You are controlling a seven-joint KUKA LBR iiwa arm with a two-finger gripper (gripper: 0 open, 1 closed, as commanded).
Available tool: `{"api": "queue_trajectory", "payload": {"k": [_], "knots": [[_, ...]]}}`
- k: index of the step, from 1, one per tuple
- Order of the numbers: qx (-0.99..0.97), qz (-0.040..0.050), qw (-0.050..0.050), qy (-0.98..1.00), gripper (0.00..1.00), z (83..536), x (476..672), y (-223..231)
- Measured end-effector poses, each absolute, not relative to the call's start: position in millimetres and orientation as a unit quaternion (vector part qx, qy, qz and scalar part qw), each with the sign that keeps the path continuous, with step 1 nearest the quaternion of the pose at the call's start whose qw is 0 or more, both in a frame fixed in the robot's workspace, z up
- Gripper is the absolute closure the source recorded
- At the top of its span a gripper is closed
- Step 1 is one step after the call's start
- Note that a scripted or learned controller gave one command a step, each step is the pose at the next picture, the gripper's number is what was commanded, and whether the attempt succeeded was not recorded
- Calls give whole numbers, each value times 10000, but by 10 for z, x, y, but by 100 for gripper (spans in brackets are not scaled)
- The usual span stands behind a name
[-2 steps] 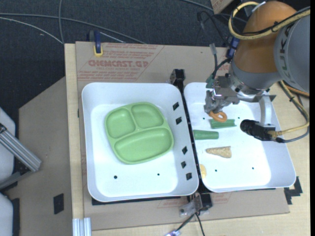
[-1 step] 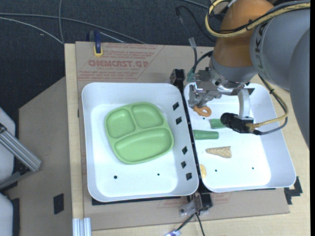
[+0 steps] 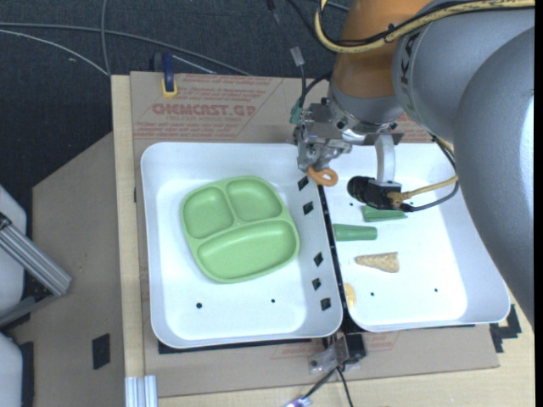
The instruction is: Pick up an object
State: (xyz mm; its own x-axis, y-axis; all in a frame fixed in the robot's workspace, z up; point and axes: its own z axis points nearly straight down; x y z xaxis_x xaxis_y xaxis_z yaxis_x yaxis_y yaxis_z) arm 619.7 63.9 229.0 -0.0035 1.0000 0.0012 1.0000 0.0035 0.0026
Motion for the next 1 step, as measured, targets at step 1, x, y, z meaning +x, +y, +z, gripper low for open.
{"api": "queue_trajectory", "payload": {"k": [1], "knots": [[7066, 2, -1, 7076, 0, 2292, 6184, 620]]}}
